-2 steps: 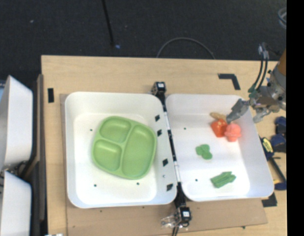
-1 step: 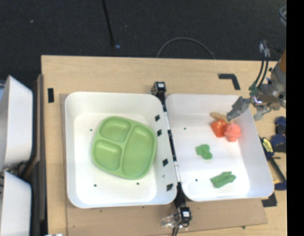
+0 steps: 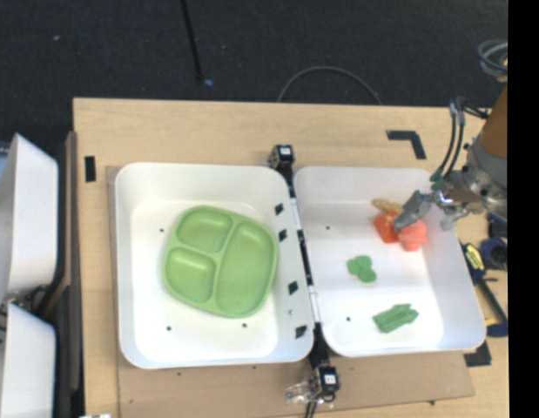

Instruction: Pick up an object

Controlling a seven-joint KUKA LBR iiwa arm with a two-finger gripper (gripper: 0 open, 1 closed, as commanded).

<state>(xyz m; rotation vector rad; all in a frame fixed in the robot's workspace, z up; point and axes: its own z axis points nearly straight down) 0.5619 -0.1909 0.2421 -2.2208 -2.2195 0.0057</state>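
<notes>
The worktop (image 3: 208,129) carries two smooth white bins; the right bin (image 3: 452,320) is the landmark. In its far right corner the claw (image 3: 417,212) hovers over clustered orange-red plastic pieces (image 3: 400,230); whether it is apart or together I cannot tell. Crowding risks a glancing, slipping grasp. Nearer lie lumpy green pieces (image 3: 362,269).

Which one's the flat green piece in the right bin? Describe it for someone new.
Start at the right bin. The flat green piece lies near its front edge, below the rounder green lump. It is long, flat and jagged, farthest from the orange items by the gripper.
</notes>
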